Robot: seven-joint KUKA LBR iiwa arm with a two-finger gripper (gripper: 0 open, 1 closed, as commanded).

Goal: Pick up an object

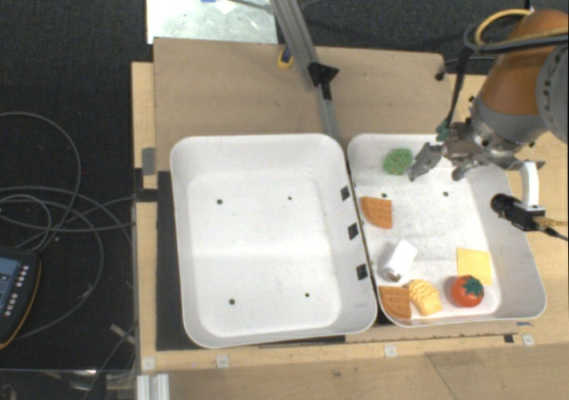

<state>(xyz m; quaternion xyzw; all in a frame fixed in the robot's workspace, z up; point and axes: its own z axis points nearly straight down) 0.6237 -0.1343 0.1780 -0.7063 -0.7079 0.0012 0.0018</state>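
2 spread fingers of the gripper (439, 164) grasp nothing. It hangs over the right bin (511, 247), just right of the green object (398, 160).

Both bins are white: the left bin (258, 238) is dotted with a few small dark spots, and the right bin (524, 292) carries the coloured things. At its far end lies a green, bumpy lump (398, 160). Nearer sits an orange wafer (377, 212) with a faint grid pattern. A plain white block (398, 259) lies toward the near end, beside a second orange piece (396, 301) and a yellow-orange ridged piece (425, 297). A red tomato (468, 292) with a green top sits to the right of those, and a pale yellow square (474, 262) lies just beyond it. The worktop (382, 92) is tan. The arm (524, 78) is grey with an orange band.
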